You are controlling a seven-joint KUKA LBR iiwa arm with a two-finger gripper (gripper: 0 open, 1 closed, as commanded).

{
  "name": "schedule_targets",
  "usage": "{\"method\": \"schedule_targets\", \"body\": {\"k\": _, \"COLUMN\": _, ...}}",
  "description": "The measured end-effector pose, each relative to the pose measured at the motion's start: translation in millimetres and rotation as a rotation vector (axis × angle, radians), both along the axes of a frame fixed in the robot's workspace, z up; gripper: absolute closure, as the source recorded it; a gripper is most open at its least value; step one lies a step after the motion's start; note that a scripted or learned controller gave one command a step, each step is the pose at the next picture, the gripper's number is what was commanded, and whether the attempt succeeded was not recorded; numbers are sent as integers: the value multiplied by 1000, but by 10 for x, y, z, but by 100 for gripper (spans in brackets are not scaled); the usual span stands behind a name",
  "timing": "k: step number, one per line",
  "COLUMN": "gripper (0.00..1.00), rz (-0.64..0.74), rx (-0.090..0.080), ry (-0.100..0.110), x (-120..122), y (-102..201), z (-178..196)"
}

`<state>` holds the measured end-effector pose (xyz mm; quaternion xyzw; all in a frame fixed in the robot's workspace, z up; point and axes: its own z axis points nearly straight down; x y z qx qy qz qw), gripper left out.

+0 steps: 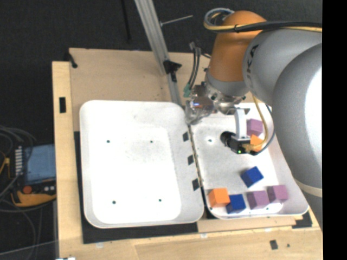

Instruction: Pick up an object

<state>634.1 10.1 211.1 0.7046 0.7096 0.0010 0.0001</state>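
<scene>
Where my wrist comes down over the far left corner of the right bin (214,164), my jaws sit close to the wall shared with the left bin (135,161). The wrist hardware hides them from above, so I cannot tell how far open they are or whether they have hold of anything.

Nearest candidate is the far purple cube (255,127), to the right of the jaws, toward the bin's right side and apart from them. Further toward the near edge is the lone blue cube (251,176), with bare floor around it.

A row lies along the near rim. From left to right it is the orange cube (219,197) touching the second blue cube (236,203), then the near purple cube (258,199) just beside the corner purple cube (278,193).

Both bins rest on the tan counter (62,156).
</scene>
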Motion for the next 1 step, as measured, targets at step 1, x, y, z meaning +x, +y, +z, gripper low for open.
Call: {"method": "schedule_targets", "body": {"k": 1, "gripper": 100, "rz": 1, "rx": 1, "ry": 0, "x": 91, "y": 560, "z": 48}}
